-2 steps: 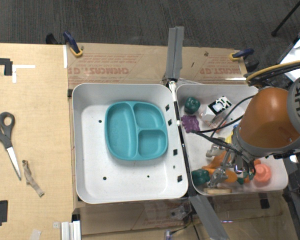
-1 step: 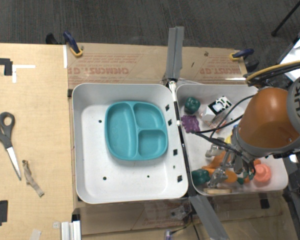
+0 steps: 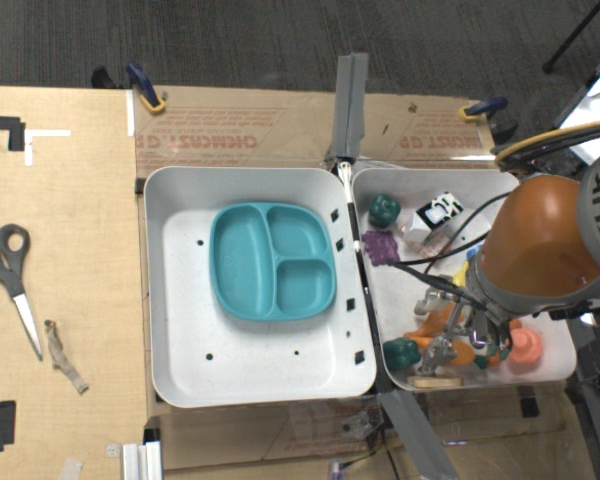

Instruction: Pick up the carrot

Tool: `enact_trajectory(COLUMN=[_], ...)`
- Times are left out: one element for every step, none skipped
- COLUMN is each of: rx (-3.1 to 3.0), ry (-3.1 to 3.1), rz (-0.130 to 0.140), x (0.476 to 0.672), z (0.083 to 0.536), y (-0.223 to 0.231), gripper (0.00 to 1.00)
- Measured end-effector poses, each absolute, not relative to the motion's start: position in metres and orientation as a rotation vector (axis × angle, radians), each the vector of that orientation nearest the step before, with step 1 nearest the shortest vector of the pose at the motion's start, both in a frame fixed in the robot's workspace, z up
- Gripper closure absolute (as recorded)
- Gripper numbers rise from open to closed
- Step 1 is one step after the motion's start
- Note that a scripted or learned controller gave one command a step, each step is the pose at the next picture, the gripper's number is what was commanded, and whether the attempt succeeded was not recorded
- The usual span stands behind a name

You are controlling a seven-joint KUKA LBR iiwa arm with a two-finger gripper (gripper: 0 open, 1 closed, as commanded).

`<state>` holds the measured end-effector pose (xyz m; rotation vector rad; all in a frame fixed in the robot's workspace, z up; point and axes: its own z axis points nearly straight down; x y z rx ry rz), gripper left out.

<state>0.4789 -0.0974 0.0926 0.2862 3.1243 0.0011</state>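
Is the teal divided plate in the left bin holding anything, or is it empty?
Empty. The teal divided plate lies flat in the left bin, and all three of its compartments show only bare teal surface.

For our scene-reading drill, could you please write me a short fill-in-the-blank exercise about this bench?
1. The teal divided plate lies in the ____ bin.
2. The plate has ____ compartments.
3. The gripper hangs over the ____ bin, near an orange item that may be the carrot.
4. On the wooden bench, beside the bins, lies a pair of ____.

Missing words: left; three; right; scissors
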Motion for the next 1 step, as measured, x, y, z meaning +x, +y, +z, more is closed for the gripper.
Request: enact_trajectory(rx=[0.549], ry=[3.089], rz=[-0.001], x=[0.4786], z=[0.0928], y=[-0.1672], gripper=[0.0])
